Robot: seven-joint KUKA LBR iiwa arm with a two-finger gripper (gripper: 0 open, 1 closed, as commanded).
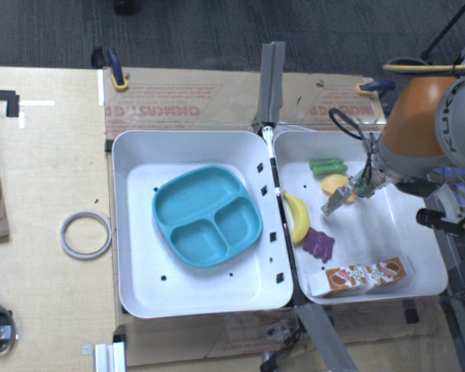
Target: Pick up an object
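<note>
Faintly legible: mirrored red print on cardboard sheet [170,99] behind bins.

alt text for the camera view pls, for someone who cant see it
A grey arm with an orange band reaches from the right, its hand low over the right bin, near a yellow piece and a green piece. That bin also holds a banana, a purple toy and a carton. The left bin holds a blue tray.
</note>
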